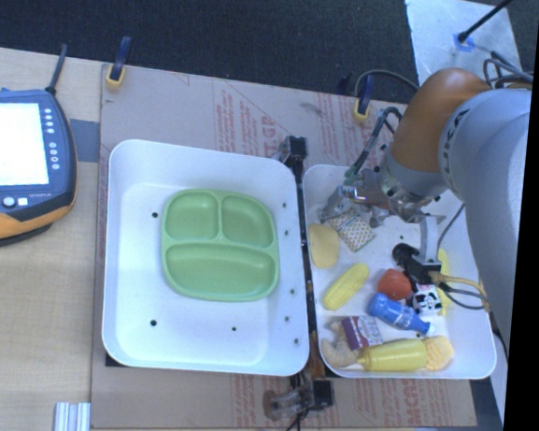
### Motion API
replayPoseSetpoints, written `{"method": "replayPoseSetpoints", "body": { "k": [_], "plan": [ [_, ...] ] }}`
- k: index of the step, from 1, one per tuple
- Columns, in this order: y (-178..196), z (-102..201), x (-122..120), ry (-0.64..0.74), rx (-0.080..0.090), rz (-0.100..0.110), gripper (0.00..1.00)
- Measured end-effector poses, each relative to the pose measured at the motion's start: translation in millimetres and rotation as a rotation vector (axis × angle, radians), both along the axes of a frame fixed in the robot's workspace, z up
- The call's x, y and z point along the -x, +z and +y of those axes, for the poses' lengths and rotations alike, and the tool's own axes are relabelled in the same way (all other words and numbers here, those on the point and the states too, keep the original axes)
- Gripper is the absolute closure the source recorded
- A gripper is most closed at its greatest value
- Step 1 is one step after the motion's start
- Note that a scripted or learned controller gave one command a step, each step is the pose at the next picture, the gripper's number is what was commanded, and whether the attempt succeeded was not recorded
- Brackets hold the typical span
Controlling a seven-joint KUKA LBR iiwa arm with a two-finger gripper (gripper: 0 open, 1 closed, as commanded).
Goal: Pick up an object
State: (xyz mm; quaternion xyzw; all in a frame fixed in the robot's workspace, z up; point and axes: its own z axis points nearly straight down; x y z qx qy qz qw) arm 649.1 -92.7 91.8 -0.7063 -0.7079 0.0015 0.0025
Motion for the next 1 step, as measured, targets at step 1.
{"method": "replayPoseSetpoints", "body": {
  "k": [1],
  "plan": [
    [0.4, 0.1, -3.1, 0.002, 0.001, -0.004, 0.0]
  ]
}}
